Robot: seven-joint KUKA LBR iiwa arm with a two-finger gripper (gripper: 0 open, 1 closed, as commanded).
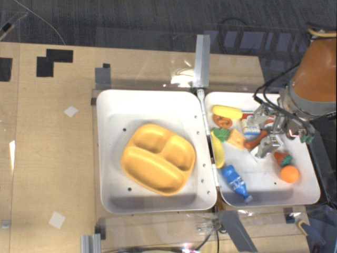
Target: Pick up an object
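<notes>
Left bin (105, 141) holds a yellow tray (158, 158). In the right bin (310, 191), left to right: banana (217, 151), blue bottle (235, 182), orange ball (289, 174). End effector (267, 144) hangs over the right bin's centre, just left of the ball; its finger state cannot be told.

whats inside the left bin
Inside the left bin lies one yellow divided tray, with its compartments facing up. Whatever sits beneath the tray is covered by it.
</notes>
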